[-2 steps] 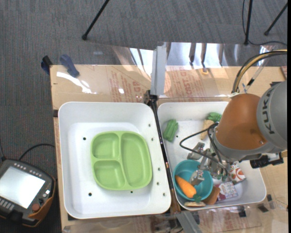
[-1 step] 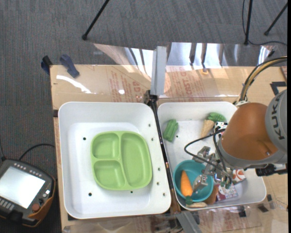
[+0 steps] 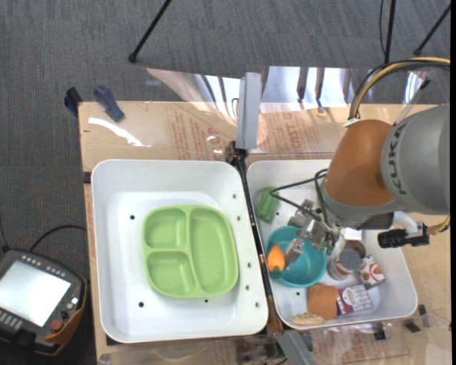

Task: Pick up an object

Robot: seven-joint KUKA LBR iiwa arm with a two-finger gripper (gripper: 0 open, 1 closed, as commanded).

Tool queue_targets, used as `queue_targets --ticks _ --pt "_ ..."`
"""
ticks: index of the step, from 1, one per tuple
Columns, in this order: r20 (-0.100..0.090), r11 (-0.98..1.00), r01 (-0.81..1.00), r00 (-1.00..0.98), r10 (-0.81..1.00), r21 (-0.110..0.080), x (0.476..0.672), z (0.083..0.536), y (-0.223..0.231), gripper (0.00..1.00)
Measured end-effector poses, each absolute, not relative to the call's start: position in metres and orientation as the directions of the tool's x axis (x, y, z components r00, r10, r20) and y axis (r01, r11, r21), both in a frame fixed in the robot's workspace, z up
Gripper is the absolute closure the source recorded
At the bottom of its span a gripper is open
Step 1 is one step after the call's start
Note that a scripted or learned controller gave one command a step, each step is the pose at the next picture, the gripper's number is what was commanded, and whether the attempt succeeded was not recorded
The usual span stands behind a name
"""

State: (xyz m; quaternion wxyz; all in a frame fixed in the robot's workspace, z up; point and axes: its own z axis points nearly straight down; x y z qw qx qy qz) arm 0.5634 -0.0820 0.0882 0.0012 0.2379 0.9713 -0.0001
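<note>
You are at the reaching step: the pincer (image 3: pixel 302 243) hangs over the blue bowl (image 3: pixel 300 263), an orange piece (image 3: pixel 276 259) just beside it, its grip impossible to tell, so next lower and close squarely.

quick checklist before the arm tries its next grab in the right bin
1. Gripper over the right bin: ok.
2. Target under it, the teal bowl with an orange piece at its rim: ok, in reach.
3. Anything held already: cannot tell.
4. Clutter near the bowl, a can, a carton and a green block: not ok, crowded.
5. Green divided plate lies in the left bin, away from the arm: ok.
</note>
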Motion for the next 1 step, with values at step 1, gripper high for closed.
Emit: queue_targets --ticks 1 --pt "-0.001 0.823 0.568 -0.823 0.568 0.0 0.6167 0.0877 -0.1598 0.0"
